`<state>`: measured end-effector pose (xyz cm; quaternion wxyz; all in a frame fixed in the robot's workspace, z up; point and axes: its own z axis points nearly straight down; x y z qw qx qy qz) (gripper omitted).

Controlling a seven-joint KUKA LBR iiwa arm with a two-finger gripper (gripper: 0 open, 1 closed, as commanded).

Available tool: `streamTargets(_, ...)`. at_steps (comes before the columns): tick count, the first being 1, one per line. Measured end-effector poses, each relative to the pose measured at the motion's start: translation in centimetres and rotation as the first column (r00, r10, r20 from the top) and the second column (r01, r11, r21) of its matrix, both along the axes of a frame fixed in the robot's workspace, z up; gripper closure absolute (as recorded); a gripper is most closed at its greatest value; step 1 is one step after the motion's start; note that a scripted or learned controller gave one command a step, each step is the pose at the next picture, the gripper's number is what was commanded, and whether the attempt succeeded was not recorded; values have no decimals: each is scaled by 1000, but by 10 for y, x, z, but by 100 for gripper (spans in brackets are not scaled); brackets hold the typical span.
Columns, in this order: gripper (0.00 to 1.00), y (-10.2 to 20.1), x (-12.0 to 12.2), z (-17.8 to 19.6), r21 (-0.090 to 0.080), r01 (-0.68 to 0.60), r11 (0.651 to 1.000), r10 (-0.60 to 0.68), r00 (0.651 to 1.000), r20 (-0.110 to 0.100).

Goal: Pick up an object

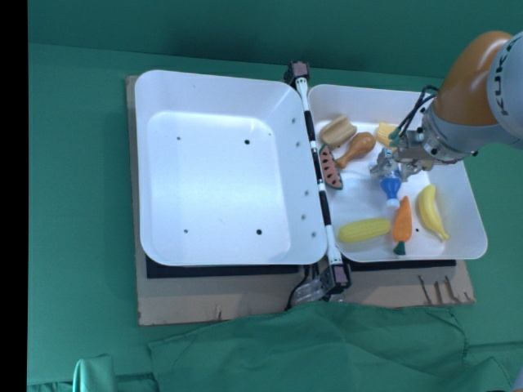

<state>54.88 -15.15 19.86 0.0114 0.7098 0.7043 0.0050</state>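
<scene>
Looking down from the fixed camera, I have the arm (478,84) reaching in over the right bin (466,247), with the gripper (392,168) low among the toys near that bin's middle. Whether the jaws are apart or together I cannot tell; the wrist hardware and cables hide them.

Directly under the gripper sits a small blue-and-white toy (391,189), the likeliest target, though I cannot see it clamped. Just beside it, toward the near edge of the worktop, lie an orange carrot (402,221) and a corn cob (364,231); a banana (431,211) lies toward the right side. Toward the far edge I see a hot dog (337,128), a drumstick (356,148) and a yellow piece (384,132) partly behind the wrist. A watermelon slice (330,168) rests against the divider between the bins. The left bin (163,88) holds none of the toys.

My judgement: this is the descent or grasp step, with nothing lifted yet. The next move calls for closing squarely on the blue-and-white toy, then rising straight up, since the carrot sits close enough to be nudged or caught.
</scene>
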Motion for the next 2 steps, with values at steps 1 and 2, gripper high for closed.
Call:
streamTargets(1, 100, -7, -7, 56, 5, -4, 1000, 4, 1000, -13)
streamTargets(2, 100, -14, -5, 122, 4, -4, 1000, 4, 1000, -12)
